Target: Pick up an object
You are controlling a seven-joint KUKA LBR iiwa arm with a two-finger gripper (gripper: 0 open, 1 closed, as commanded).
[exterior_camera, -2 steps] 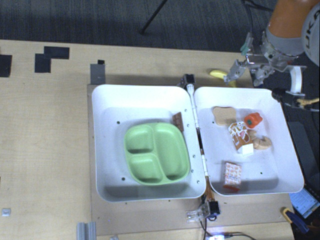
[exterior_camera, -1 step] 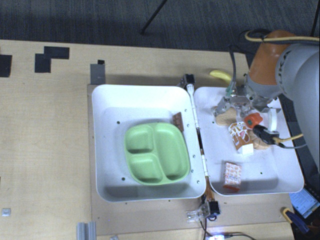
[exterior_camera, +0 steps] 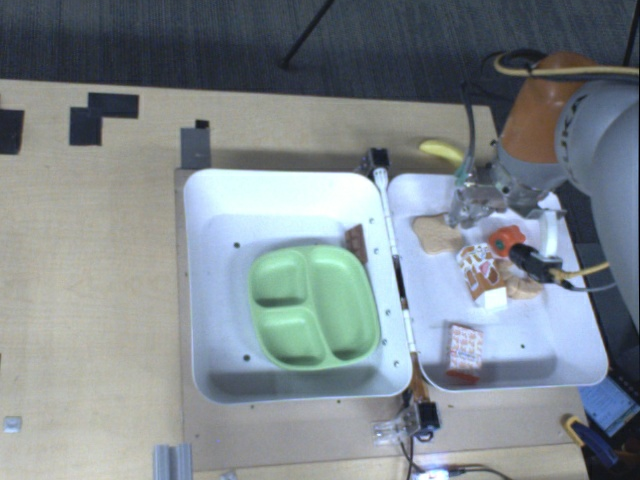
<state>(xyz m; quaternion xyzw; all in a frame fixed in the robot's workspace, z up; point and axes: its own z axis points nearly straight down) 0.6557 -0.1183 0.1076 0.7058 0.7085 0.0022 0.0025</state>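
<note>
The right bin (exterior_camera: 560,353) holds several small items: a tan cookie-shaped piece (exterior_camera: 434,234), a red-and-white patterned piece (exterior_camera: 480,267), an orange-red piece (exterior_camera: 507,237), a white cube (exterior_camera: 493,300) and a patterned packet (exterior_camera: 465,348) near the front. My gripper (exterior_camera: 467,208) hangs low over the bin's far part, just above and right of the tan piece. I see nothing between its fingers.
The left bin (exterior_camera: 215,268) holds a green divided tray (exterior_camera: 314,305) and a brown item (exterior_camera: 355,238) against its right wall. A yellow banana-like object (exterior_camera: 441,150) lies on the bench behind the right bin. Cables run along the right side.
</note>
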